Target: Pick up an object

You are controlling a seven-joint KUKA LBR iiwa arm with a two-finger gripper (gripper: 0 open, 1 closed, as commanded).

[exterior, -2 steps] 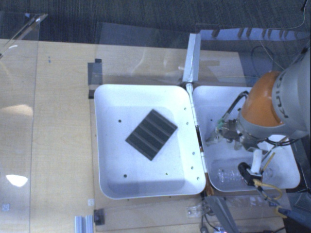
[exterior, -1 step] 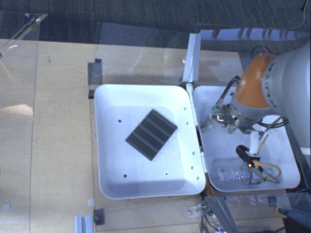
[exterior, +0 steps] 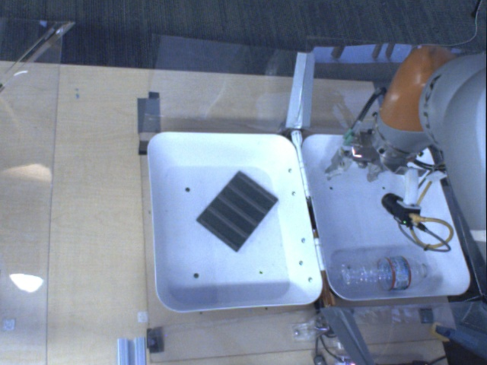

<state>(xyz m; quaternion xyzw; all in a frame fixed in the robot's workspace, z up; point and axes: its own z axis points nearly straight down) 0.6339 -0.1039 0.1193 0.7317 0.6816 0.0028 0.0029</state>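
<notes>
A dark grey ribbed rectangular pad (exterior: 237, 210) lies flat and turned diagonally in the middle of the left bin (exterior: 171, 280). A clear plastic bottle (exterior: 377, 273) rests on its side near the front edge of the right bin (exterior: 335, 226). My gripper (exterior: 352, 170) hangs over the back part of the right bin, well behind the bottle and to the right of the pad. Its two fingers stand apart, open, with nothing between them.
A black and yellow cable loop (exterior: 417, 220) hangs from the wrist over the right bin's right side. A metal divider post (exterior: 300, 97) stands behind the seam between the bins. Wooden bench surface (exterior: 76, 204) extends to the left.
</notes>
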